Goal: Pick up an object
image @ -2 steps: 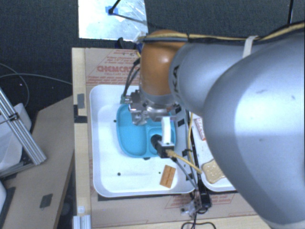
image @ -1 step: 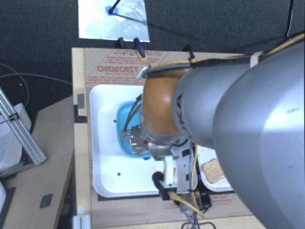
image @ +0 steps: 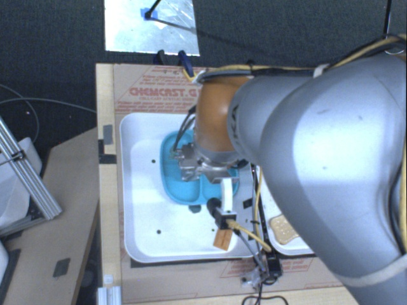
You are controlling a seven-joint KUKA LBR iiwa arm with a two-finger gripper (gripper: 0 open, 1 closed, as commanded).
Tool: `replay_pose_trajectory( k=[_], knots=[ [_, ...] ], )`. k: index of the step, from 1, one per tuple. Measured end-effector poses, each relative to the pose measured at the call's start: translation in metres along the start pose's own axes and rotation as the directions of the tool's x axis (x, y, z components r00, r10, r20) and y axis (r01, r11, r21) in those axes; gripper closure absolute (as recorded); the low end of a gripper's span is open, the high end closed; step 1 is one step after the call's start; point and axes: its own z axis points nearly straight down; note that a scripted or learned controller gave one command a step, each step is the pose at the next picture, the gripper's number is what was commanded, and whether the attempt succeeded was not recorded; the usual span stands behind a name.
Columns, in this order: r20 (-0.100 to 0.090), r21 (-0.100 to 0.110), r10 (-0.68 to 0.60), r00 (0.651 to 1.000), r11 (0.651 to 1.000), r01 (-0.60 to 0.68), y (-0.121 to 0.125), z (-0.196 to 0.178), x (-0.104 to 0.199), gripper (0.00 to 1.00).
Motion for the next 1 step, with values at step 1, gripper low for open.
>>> replay_pose_trajectory(
  k=[1],
  knots=[
    [-0.009,-0.003,-0.003,1.0,1.0,0.002,0.0765,0.0048,-0.0045,1.0]
  ],
)
